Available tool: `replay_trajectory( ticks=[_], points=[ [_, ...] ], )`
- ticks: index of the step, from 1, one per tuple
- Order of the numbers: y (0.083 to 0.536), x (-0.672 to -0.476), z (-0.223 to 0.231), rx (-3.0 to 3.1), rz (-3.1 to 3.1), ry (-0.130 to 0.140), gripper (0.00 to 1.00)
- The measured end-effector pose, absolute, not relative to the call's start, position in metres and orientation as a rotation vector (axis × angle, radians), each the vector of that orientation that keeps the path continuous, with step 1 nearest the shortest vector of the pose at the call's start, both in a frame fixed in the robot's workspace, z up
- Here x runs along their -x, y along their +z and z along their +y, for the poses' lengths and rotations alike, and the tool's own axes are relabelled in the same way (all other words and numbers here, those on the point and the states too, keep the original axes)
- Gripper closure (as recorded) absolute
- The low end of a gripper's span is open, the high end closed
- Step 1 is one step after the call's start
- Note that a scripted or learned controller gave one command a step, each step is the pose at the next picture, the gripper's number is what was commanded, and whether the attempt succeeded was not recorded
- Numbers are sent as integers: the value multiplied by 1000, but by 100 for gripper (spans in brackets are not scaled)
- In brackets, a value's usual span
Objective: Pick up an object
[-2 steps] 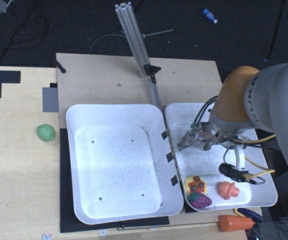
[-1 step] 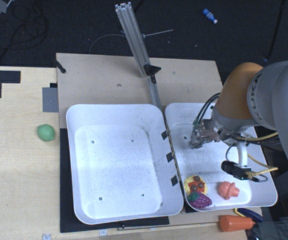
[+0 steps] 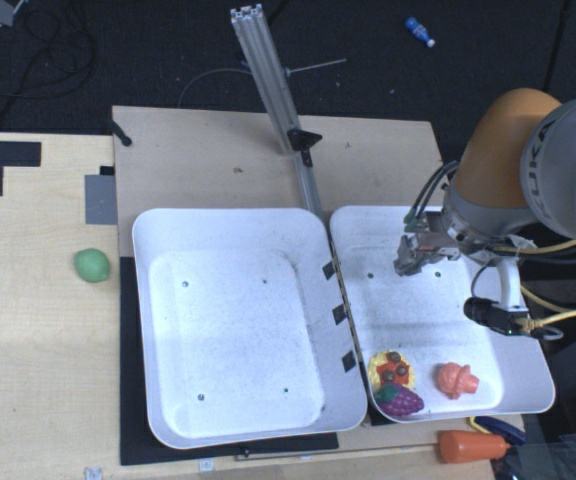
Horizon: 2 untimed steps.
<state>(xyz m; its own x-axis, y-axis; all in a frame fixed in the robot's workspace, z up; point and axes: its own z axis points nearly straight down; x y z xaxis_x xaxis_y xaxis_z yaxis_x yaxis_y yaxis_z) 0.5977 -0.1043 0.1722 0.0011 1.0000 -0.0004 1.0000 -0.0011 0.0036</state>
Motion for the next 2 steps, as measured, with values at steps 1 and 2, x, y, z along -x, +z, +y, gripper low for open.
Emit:
replay_trajectory(
  ticks=[1,2],
  points=[
    [205,-598,-105,-2221,2219,2,100],
    [213,-590,-61,-2219,2224,1,100]
  ],
)
